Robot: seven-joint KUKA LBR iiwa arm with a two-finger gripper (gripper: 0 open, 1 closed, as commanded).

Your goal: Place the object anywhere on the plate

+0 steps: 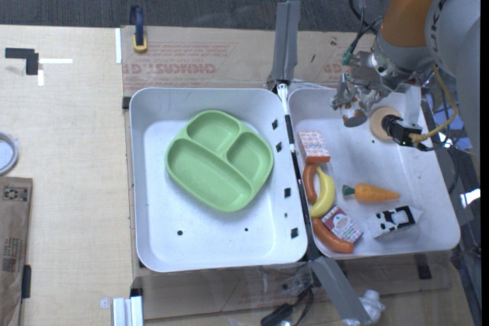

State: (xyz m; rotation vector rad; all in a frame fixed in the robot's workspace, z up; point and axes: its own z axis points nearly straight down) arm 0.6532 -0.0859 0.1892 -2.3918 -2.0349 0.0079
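The grey arm's pincer hangs over the far left corner of the right-hand shallow white bin; whether it is wide or narrow I cannot tell. The pale green three-compartment plastic plate lies in the middle of the left-hand white bin. Along the right bin's left wall sit a small pink-and-white carton, a yellow toy banana and a red sausage-shaped toy (touching the banana). An orange toy carrot lies mid-bin, and a black-and-white little box sits near the front edge.
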